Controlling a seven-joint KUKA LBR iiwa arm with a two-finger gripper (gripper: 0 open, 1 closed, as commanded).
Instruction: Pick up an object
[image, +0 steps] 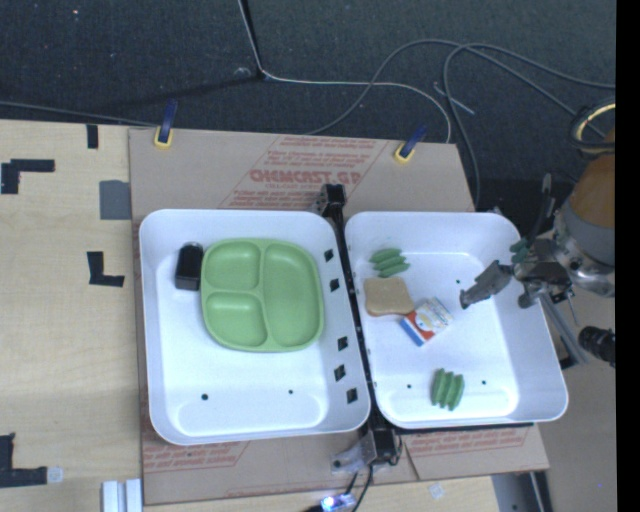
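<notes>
The gripper (487, 284) is seen over the right part of the right bin (530, 375), reaching in from the right; whether it is spread or pressed together cannot be told, and nothing is seen pinched in it. A small red, white and blue packet (427, 320) lies just left of it and slightly nearer, apart from the tip. Touching the packet's far left side is a tan bread slice (387, 296). A green pod (389, 262) lies farther back and to the left, and a second green pod (447, 389) lies near the bin's near wall. Bare bin floor is seen between gripper and packet. In the left bin (170, 380) a green divided plate (263, 294) is set, with a black block (189, 266) touching its left edge.
</notes>
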